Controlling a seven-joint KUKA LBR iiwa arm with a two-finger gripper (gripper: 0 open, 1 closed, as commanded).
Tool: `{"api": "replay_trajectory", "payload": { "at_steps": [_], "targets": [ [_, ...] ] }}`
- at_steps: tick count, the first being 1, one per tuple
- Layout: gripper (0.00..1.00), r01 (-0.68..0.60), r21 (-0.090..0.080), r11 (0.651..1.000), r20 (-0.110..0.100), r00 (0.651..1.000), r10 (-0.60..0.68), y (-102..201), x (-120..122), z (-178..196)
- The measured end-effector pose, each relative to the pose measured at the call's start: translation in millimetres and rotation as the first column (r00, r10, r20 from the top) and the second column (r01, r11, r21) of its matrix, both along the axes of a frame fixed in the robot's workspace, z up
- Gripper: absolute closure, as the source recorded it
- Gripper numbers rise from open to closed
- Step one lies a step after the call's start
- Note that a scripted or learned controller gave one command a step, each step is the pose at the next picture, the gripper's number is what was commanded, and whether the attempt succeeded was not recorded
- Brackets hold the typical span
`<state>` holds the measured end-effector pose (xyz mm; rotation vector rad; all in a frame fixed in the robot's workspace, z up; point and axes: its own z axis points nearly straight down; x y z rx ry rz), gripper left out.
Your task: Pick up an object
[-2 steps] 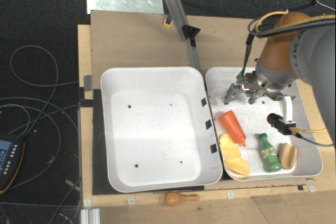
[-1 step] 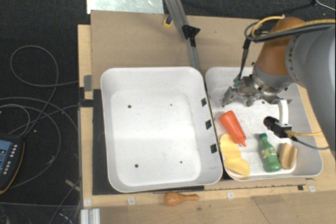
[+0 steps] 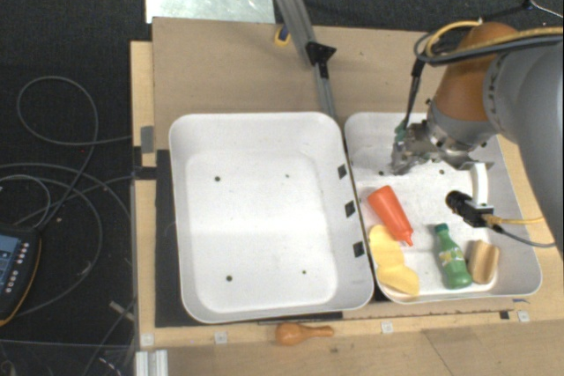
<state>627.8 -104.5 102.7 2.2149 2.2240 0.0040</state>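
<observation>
In the right bin (image 3: 529,273), a red-orange bottle (image 3: 390,213) lies tilted near the left wall. A yellow lump (image 3: 391,261) sits just in front of it. A green bottle (image 3: 452,256) and a tan, bread-like piece (image 3: 482,261) lie close together at the front right. My gripper (image 3: 404,160) hangs over the back part of this bin, pointing down, behind and slightly right of the red-orange bottle. It is apart from every object, and I see nothing held in it.
The left bin (image 3: 189,189) stands beside the right one, their walls meeting in the middle. A small orange object (image 3: 304,332) lies on the bench in front of the bins. A grey slanted pole (image 3: 295,4) crosses the back.
</observation>
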Motion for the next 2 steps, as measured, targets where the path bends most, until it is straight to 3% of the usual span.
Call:
{"api": "replay_trajectory", "payload": {
  "at_steps": [2],
  "targets": [
    [1.00, -0.001, -0.001, 1.000, 0.004, 1.000, 0.001, -10, 6, 112]
  ]
}}
